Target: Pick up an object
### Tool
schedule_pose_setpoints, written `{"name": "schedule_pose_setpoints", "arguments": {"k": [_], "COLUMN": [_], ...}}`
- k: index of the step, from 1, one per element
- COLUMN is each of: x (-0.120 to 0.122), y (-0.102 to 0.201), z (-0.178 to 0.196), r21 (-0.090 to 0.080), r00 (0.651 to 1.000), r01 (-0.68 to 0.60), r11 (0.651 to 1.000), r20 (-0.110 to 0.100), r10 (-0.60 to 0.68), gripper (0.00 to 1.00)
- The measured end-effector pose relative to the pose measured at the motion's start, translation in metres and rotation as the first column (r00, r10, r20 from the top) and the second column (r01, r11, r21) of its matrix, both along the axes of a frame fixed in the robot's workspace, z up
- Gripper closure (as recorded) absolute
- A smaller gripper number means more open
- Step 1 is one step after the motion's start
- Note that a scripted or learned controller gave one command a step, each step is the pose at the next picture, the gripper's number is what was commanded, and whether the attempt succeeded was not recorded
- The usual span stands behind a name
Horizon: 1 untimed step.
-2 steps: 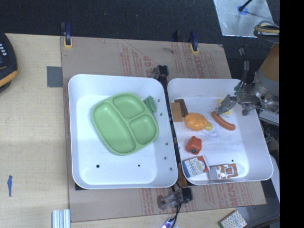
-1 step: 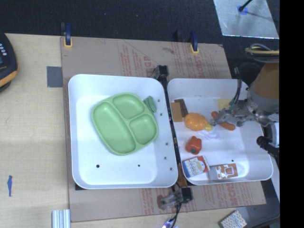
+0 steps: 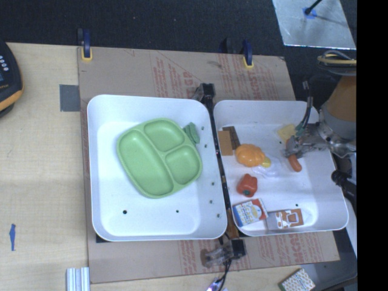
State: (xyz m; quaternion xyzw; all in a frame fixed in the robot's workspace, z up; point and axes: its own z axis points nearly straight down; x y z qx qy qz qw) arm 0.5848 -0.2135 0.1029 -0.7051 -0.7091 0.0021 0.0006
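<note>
Bins sit side by side on the bench (image 3: 36, 180), each shallow and white. Inside the left bin (image 3: 103, 217) lies a green divided plate (image 3: 159, 157) with three compartments, and a small green piece (image 3: 192, 132) touches its upper right rim. The right bin (image 3: 327, 217) holds a scatter of small things: a brown block (image 3: 226, 142) near its left wall, an orange toy fruit (image 3: 250, 155) just beside that block, a red pepper-like piece (image 3: 247, 185) below the orange one, a yellow piece (image 3: 287, 131) toward the upper right, and a small red sausage-shaped piece (image 3: 294, 163) below it. Along the bin's near edge lie a blue and white packet (image 3: 249, 213) and, beside it, a brown and white carton (image 3: 285, 219). The arm (image 3: 339, 111) reaches in over the right wall of the right bin, and its pincer (image 3: 299, 144) hangs low between the yellow piece and the red sausage-shaped piece, very close to both. Whether the pincer is spread or closed cannot be told at this slant, and nothing can be seen held in it. Brown cardboard (image 3: 151, 71) lies under both bins, clamped at its far edge.
</note>
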Motion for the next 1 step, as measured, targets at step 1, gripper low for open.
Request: {"name": "schedule_pose_setpoints", "arguments": {"k": [1], "x": [-0.0383], "y": [0.0424], "z": [0.0436], "r21": [0.003], "r00": [1.0], "r01": [-0.002], "r11": [1.0], "r20": [0.001], "r10": [0.002], "gripper": [1.0]}}
